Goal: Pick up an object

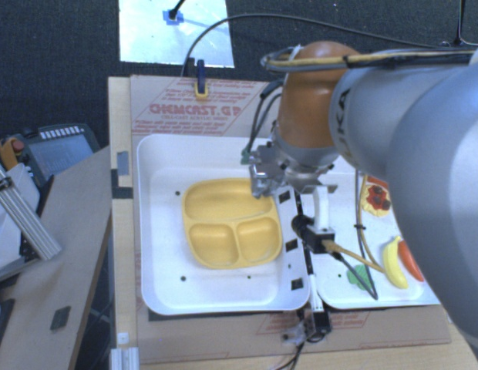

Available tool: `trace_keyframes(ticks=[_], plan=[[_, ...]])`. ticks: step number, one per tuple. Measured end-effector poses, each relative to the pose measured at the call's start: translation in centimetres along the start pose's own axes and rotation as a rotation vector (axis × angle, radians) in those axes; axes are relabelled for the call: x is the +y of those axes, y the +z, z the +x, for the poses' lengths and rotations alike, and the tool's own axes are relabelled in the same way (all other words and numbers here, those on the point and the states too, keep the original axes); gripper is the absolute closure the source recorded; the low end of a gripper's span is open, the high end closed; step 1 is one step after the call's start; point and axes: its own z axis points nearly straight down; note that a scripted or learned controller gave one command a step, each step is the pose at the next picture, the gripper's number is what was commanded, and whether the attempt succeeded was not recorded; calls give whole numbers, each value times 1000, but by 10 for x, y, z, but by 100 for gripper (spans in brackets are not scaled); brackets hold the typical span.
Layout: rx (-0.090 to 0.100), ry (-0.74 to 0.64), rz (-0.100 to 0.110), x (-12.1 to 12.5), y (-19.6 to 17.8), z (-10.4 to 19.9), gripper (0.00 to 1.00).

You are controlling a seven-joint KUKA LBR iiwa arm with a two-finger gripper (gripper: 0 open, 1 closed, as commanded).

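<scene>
Grey arm (408,129) reaches across the right bin (343,299); its gripper (264,182) hangs over the left bin (158,230), at the yellow divided tray's (227,230) far right corner. That tray lies mid-bin. A banana (392,262) and orange piece (411,260) sit near the right bin's front edge.

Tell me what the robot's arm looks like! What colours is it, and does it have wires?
The arm is big, round and smooth grey, with an orange band like a ball above its wrist. Thin black cables loop down beside the band to the gripper, which is a small grey metal block with dark parts.
</scene>
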Motion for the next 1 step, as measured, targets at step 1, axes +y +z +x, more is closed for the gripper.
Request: trace_keyframes(ticks=[1], plan=[[-1,5,0,0,0,-3,0]])
